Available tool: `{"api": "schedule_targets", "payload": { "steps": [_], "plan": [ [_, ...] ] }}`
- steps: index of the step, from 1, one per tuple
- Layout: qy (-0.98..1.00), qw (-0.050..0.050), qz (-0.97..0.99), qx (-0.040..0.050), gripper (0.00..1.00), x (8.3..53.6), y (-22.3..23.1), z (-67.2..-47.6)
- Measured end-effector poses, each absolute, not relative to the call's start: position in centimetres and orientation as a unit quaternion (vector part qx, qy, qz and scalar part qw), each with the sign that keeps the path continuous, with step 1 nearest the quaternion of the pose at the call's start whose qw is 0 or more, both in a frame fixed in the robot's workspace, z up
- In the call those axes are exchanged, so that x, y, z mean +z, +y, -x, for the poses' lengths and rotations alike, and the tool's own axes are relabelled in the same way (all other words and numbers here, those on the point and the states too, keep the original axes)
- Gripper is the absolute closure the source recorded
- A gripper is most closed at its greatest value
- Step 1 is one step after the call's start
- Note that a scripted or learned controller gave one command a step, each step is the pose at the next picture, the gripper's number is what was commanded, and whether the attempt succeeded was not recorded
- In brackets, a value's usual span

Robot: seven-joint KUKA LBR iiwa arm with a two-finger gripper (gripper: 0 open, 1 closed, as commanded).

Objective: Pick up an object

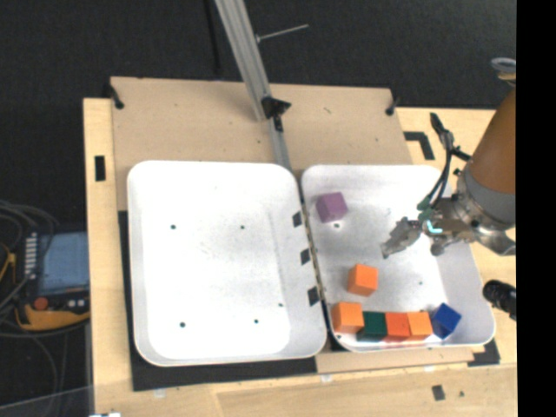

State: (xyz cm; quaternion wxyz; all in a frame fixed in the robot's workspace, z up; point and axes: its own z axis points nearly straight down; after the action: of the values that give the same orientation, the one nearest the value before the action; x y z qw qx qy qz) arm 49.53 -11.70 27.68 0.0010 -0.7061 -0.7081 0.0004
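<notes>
In the camera view the right bin (382,185) holds several small blocks. A purple cube (331,206) lies near its far left corner. An orange cube (363,279) sits alone in the middle. Along the front wall stand an orange block (349,316), a green block (374,326), two more orange blocks (408,325) and a blue block (446,319). My gripper (419,238) hovers over the right half of this bin, right of the lone orange cube and above the row. Its fingers are spread apart with nothing between them.
The left bin (217,259) lies beside the right one, with a dark divider strip (306,250) between them. A metal pole (248,55) slants up from the back of the bench. A controller box (56,272) and cables sit off the bench at left.
</notes>
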Motion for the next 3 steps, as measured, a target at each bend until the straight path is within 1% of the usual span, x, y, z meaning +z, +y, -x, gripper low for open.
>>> {"api": "schedule_targets", "payload": {
  "steps": [1, 2, 3],
  "plan": [
    [-0.707, -0.001, 0.708, -0.0009, 0.0, 27.9, -11.7, -49.6],
    [-0.707, 0.002, 0.708, 0.0021, 0.0, 21.6, -12.1, -49.2],
    [-0.706, 0.001, 0.708, 0.0018, 0.0, 16.9, -13.0, -48.7]
  ]
}}
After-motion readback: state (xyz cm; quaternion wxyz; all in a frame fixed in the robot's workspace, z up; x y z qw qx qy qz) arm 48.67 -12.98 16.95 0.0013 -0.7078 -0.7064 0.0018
